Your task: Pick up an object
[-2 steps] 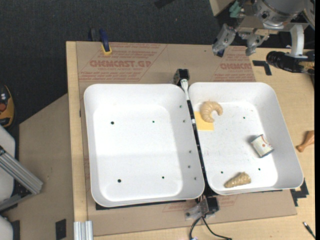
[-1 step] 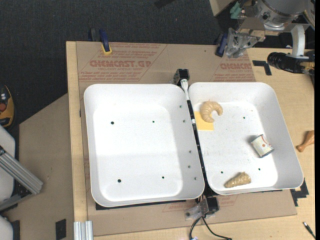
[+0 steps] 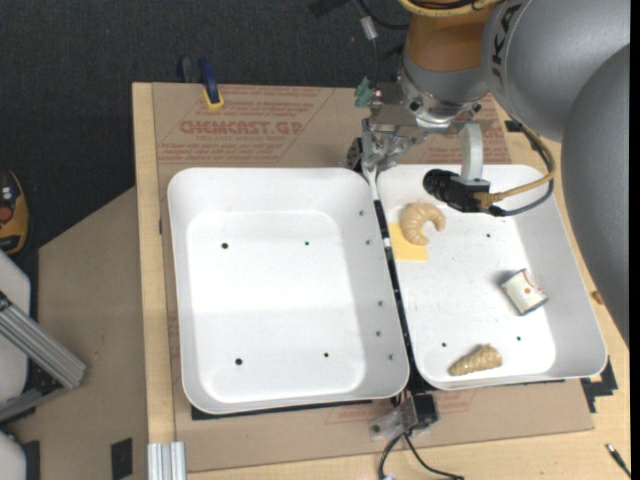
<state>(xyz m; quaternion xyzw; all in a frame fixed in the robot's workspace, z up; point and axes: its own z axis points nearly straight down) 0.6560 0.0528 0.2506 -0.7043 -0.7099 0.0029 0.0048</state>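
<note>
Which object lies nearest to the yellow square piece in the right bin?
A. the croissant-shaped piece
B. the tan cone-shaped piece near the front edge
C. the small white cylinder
A: the croissant-shaped piece touches the upper edge of the yellow square piece, while the white cylinder and the tan cone-shaped piece lie well apart from it in the right bin.
</note>
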